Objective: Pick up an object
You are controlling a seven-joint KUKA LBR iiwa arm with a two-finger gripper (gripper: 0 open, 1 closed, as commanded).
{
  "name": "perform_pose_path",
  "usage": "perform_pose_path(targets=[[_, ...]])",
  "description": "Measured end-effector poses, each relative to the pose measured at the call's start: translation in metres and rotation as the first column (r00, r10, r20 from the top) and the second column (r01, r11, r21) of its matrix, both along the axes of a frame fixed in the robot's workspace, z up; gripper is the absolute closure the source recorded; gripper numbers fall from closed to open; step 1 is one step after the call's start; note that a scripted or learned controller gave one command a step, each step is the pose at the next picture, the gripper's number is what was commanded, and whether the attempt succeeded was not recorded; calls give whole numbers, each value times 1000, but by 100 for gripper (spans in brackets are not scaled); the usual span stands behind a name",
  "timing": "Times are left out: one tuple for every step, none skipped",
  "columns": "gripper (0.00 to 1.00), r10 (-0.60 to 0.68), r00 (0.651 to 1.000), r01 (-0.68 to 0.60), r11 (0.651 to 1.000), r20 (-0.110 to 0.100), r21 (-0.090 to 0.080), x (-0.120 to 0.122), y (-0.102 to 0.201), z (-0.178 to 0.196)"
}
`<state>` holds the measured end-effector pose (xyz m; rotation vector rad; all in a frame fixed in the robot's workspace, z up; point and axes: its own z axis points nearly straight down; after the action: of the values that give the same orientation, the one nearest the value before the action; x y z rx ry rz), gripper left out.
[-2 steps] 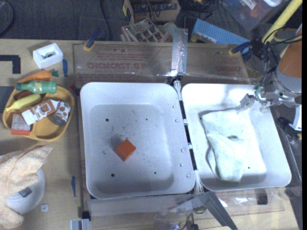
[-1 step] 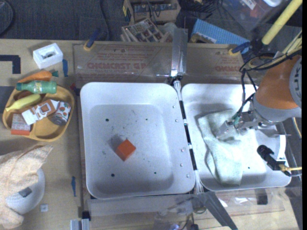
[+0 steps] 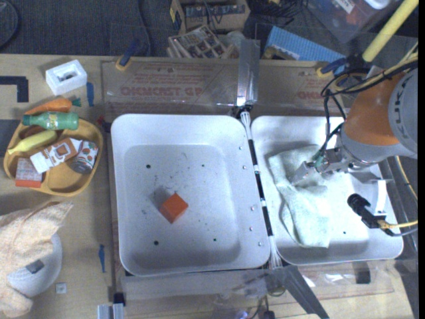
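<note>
Directly beneath the gripper [image 3: 311, 169], in the right bin [image 3: 393, 246], lies a pale cloth [image 3: 302, 208]. The gripper tip sits at the cloth's upper part and appears to touch it, though the slanted view does not confirm contact. The gripper's opening cannot be determined from this view, and no object can be confirmed as held.

**Candidate 1: cloth.** It extends from under the gripper tip towards the near side of the bin, crumpled, with raised folds.
- Judged handling: light, soft and limp, not fragile. It will drape and stretch out when lifted, not rise as one piece.
- Judged hold: pinch a raised fold or ridge near the gripper tip. A flat single layer is likely to slip out or fail to gather.
- Risk: a shallow pinch may catch only the top layer, and the trailing end may drag on the bin wall.

**Candidate 2: orange block [image 3: 174, 208].** It rests well apart from the gripper, to its left, on the floor of the left bin [image 3: 126, 178], past the divider between the two bins.
- Judged handling: small, stiff, light, with flat faces and a surface that is probably smooth.
- Judged hold: close on two opposite flat faces, centred. The block sits turned at an angle to the bin walls, so the wrist needs to rotate to match.

The cloth is the nearer choice.
</note>
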<state>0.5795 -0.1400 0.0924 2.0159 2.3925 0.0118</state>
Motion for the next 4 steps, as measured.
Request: perform_pose_path(targets=[[0, -366, 931, 366, 931, -13, 2, -14, 7, 58], [0, -44, 999, 44, 999, -10, 1, 7, 32, 87], [0, -272, 962, 272, 962, -6, 5, -10, -13, -1], [0, -316, 949, 316, 949, -13, 2, -18, -20, 8]])
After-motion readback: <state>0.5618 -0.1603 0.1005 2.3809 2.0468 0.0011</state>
